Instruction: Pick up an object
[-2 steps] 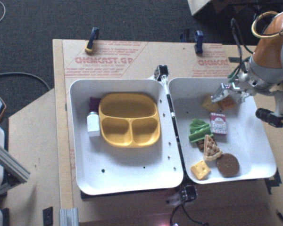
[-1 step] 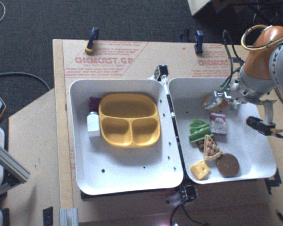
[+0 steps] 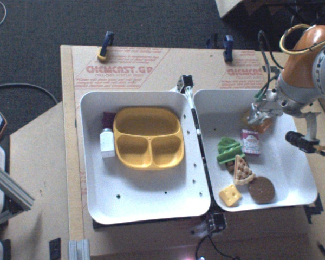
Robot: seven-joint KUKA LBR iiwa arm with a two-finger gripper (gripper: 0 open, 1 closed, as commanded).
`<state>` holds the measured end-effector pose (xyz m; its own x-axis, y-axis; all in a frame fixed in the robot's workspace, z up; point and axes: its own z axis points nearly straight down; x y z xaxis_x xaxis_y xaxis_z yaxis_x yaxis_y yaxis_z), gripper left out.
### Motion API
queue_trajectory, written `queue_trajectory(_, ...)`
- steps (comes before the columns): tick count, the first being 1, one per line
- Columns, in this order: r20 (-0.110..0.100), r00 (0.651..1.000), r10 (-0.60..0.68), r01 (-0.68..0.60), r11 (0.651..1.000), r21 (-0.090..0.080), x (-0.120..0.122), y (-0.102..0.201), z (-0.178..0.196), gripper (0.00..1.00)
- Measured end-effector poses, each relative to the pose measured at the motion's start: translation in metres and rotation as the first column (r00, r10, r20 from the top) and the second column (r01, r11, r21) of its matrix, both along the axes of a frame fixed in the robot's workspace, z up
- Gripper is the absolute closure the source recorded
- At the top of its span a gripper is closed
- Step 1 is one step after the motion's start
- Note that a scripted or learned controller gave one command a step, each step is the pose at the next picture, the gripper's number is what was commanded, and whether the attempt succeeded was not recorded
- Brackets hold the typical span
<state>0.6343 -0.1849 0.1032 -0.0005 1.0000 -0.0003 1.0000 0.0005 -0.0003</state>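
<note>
Gripper (image 3: 258, 112): low in right bin (image 3: 292, 161), over amber item (image 3: 261, 124), finger state unclear | can (image 3: 251, 142) just below | yellow tray (image 3: 148, 137) in left bin (image 3: 97, 194)

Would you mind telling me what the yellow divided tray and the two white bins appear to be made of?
The yellow divided tray looks like moulded plastic with a matte finish: one even colour, rounded compartment ridges. The left white bin and right white bin seem thin formed plastic, smooth and slightly glossy, with soft rounded corners; painted metal can't be ruled out.
</note>
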Motion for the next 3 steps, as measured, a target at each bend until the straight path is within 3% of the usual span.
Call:
queue_trajectory(2, 0.009, 1.0, 0.0, 0.0, 1.0, -0.003, -0.003, -0.004, 0.117, 1.0)
queue_trajectory(3, -0.001, 1.0, 0.005, -0.005, 1.0, 0.003, -0.024, 0.049, 0.127, 1.0)
